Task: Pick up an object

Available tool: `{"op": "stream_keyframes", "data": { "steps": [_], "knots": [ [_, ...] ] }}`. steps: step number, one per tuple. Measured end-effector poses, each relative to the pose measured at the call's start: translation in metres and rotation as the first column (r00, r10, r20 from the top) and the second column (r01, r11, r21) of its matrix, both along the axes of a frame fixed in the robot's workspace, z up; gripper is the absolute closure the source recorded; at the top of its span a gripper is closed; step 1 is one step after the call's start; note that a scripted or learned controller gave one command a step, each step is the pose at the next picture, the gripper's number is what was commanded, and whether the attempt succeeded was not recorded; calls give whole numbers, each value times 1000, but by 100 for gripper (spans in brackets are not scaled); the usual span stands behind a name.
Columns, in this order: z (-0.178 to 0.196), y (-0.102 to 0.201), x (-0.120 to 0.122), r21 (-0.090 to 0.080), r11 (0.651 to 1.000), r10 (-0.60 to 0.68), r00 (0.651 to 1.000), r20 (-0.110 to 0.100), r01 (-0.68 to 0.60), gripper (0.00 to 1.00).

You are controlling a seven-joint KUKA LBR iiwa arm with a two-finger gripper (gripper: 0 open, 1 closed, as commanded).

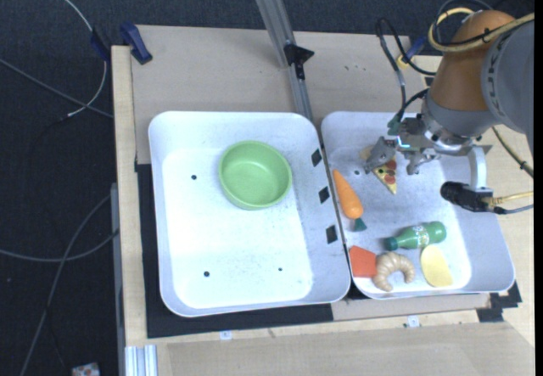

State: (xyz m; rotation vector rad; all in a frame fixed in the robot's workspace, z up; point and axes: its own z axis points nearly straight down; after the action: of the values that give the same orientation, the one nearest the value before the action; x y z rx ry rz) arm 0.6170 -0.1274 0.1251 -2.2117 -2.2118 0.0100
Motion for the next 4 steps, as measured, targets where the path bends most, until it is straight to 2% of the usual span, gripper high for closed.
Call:
{"op": "stream_keyframes", "data": {
  "steps": [1,2,3,4],
  "knots": [
    [-31,1,-1,1,1000,-1,1000,-1,1,0],
    [-17,2,1,3,1000,-1,1000,3,1,100],
    [44,-6,8,-5,1000,0,1000,21,0,100],
    [98,3,12,-4,1000,2,1000,20,-2,100]
  ]
}}
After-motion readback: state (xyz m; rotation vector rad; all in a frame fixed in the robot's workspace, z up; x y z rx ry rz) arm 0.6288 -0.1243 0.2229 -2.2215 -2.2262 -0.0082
